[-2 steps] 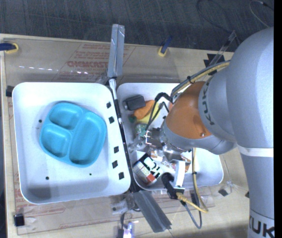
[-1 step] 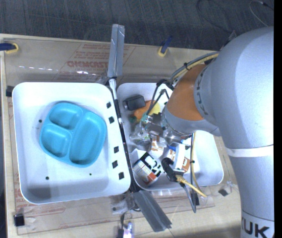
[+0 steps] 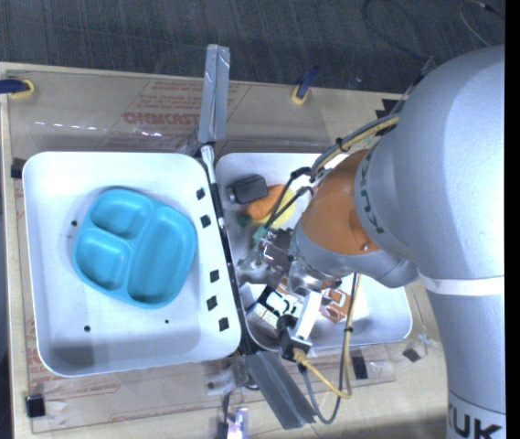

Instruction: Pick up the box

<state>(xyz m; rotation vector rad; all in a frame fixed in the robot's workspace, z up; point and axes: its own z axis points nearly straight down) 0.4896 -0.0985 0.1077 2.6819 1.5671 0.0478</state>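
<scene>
The grey arm with its orange band (image 3: 333, 218) reaches down into the right bin (image 3: 392, 314). My gripper (image 3: 276, 302) is low over that bin's front left corner, and the wrist hides much of it. A small box (image 3: 333, 303) with white and reddish-brown print lies just right of the gripper, partly under the wrist and cables. I cannot tell whether anything touches the box.
A dark grey object (image 3: 247, 188) and an orange item (image 3: 264, 205) lie at the back left of the right bin. The left bin (image 3: 49, 273) holds a blue divided tray (image 3: 136, 245). A yellow cable (image 3: 346, 337) loops over the bin's front rim.
</scene>
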